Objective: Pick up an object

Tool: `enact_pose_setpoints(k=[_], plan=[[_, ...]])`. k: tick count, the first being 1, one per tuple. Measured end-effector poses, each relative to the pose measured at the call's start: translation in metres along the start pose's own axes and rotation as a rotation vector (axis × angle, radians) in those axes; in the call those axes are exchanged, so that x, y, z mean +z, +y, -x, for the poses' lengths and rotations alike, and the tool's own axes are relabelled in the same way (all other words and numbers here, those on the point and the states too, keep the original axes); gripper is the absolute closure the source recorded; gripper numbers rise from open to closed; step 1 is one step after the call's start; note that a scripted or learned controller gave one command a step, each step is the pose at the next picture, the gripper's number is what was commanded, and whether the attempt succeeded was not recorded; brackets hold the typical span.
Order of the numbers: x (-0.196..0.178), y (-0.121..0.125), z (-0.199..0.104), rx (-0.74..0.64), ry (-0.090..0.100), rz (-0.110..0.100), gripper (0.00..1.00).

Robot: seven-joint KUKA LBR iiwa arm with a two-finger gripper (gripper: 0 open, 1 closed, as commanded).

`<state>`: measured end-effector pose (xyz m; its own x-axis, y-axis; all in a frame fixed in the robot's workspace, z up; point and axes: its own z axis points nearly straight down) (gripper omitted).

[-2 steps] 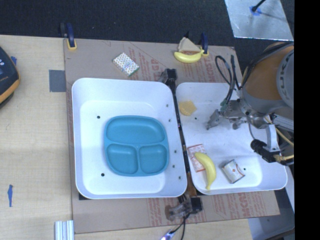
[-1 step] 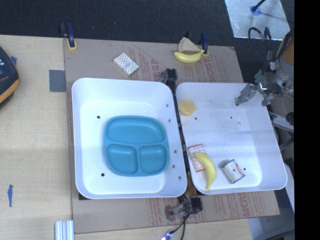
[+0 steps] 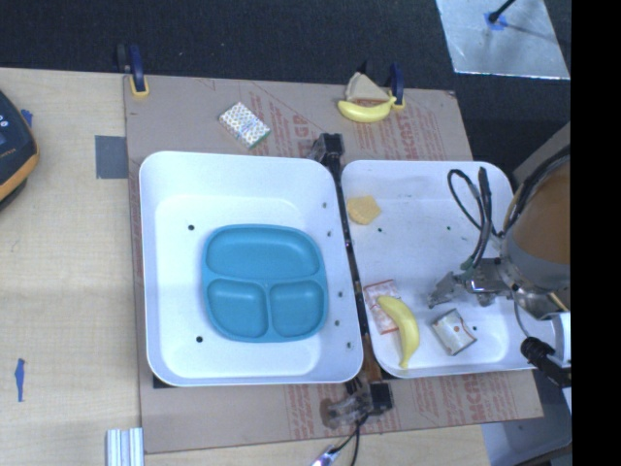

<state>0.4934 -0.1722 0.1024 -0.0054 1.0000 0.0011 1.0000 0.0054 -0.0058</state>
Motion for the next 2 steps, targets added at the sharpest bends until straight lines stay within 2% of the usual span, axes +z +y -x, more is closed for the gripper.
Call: enact_pose_setpoints(k=[1, 2], plan=[[0.01, 0.091, 0.031, 0.002, -0.001, 0.005, 0.0], [-0.09, 0.163, 0.005, 0.001, -0.001, 0.007, 0.0]])
